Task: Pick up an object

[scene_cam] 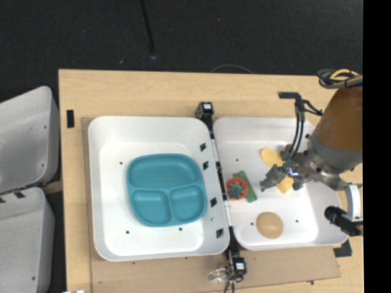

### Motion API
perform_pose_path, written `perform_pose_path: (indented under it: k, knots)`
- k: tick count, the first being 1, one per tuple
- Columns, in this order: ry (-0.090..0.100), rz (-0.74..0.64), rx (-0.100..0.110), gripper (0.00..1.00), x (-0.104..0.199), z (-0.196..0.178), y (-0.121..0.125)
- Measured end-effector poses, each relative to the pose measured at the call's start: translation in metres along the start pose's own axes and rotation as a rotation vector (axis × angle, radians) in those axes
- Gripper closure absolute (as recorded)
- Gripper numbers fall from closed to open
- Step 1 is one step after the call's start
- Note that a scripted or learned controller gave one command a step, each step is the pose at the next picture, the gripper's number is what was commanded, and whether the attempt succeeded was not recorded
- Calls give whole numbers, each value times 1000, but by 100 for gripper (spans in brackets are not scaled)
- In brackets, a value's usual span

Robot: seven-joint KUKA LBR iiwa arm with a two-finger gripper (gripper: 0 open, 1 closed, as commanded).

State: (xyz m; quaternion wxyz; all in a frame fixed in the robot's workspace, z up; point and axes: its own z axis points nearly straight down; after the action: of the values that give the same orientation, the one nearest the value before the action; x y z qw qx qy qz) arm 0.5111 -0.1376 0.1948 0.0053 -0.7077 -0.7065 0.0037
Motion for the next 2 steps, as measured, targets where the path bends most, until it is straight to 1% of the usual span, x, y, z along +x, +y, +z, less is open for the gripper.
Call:
perform_pose_path:
  k: [1,2]
  knots:
    - [-2,-3,-14,0,0,-7,3]
    - [-4,0,-11,0,0,35,5]
